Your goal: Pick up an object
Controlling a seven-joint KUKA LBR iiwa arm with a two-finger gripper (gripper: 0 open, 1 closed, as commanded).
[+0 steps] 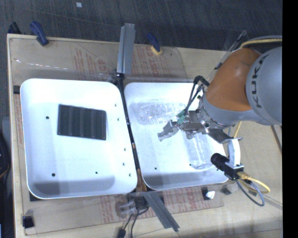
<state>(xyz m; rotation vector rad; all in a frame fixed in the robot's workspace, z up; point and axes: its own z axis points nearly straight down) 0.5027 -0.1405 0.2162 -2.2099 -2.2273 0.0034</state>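
in the right bin, clear bottle, clear cup, left bin's dark pad

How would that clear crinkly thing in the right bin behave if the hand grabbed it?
The clear crinkly thing looks like thin crumpled transparent plastic, so it would probably be light and crush or flex rather than stay stiff. Its glossy surface suggests that it could slip. It lies flat in the right bin, so rolling seems unlikely. The hand hovers just beside it.

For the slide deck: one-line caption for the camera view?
KUKA arm's gripper over the right white bin with clear plastic items; dark ribbed rectangular pad in the left white bin.
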